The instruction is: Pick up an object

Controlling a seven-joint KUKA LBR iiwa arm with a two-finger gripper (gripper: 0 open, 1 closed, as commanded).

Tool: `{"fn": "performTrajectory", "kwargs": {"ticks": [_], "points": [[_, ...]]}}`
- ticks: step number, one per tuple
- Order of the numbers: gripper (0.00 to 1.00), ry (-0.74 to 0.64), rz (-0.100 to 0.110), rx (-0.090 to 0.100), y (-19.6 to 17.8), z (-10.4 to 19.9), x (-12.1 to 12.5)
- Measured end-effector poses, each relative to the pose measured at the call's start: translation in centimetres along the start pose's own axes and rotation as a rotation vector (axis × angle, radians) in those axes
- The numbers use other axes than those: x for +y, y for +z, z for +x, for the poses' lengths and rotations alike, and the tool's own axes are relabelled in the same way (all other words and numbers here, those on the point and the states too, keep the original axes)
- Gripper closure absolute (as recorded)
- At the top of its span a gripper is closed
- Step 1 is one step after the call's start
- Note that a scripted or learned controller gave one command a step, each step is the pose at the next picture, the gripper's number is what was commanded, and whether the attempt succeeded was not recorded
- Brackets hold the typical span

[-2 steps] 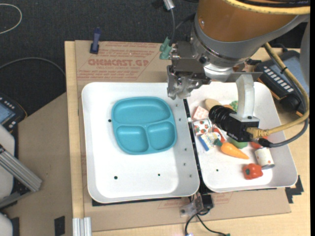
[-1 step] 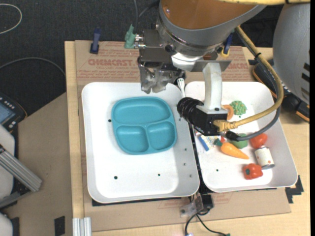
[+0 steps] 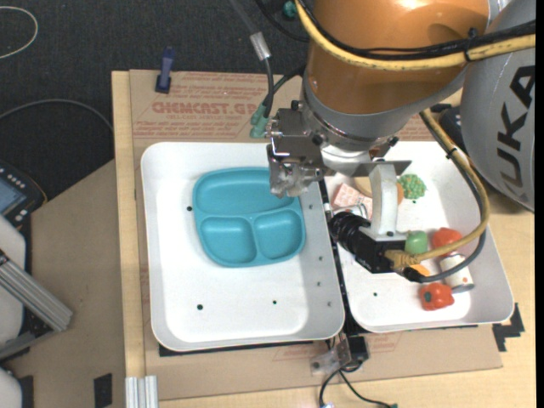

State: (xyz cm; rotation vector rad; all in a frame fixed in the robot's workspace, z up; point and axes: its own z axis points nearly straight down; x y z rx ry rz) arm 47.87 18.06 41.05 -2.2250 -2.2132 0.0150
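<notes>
Two shallow white bins sit side by side at mid-frame. The left bin (image 3: 170, 270) holds a turquoise plastic plate with three compartments (image 3: 246, 223), lying flat. The gripper (image 3: 286, 178) hangs at the plate's upper right rim; whether it is open, closed or gripping anything cannot be told. The right bin (image 3: 382, 303) holds small items, among them a green bushy piece (image 3: 413, 185) and a red piece (image 3: 436, 296).

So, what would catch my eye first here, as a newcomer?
The glossy orange band of the grey robot arm looms at the top, its gripper hanging at the rim of a turquoise three-compartment plastic plate in the left white bin. In the right white bin lie a small red toy and a green bushy one.
</notes>
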Motion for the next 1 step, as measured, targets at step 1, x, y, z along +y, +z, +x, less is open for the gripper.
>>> {"fn": "performTrajectory", "kwargs": {"ticks": [1], "points": [[1.00, -0.004, -0.004, 0.003, 3.29, 0.08, 0.05]]}}
